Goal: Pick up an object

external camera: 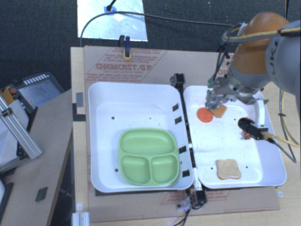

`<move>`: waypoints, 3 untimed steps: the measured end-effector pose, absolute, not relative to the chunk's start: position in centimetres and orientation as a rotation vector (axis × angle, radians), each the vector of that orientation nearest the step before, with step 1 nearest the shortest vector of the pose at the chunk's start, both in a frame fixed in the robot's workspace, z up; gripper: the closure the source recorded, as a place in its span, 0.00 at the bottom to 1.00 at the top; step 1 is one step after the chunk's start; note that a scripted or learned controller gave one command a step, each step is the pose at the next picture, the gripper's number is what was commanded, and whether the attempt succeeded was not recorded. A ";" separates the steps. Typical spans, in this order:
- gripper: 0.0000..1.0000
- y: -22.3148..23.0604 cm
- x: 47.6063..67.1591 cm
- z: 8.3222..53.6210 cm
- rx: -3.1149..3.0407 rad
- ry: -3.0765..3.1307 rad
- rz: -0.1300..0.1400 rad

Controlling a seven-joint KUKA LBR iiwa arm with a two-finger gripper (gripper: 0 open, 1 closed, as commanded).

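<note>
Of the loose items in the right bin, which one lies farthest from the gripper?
The toast slice, alone near the right bin's front edge. The red disc and tan cracker sit right by the gripper at the back.

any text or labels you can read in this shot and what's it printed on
"CHEMCAST GP", as far as it can be read: red print on the brown protective paper of the board behind the bins; the last letters are uncertain.
Smaller red lines above and below that word: too blurred to read.
Faint red print on the same board's front edge: too blurred to read.
Device with a screen at far left: markings too small to read.
</note>
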State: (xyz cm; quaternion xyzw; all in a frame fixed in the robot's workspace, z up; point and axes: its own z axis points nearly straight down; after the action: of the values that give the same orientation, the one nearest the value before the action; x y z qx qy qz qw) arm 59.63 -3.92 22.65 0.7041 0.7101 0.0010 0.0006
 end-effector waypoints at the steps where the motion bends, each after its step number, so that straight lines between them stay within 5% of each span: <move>1: 1.00 1.5 59.3 22.9 2.211 2.231 0.003; 3: 1.00 10.3 61.0 22.6 2.213 2.229 0.004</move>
State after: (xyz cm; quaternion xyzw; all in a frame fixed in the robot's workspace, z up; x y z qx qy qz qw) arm 61.02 10.29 22.60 0.7047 0.7095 0.0014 0.0003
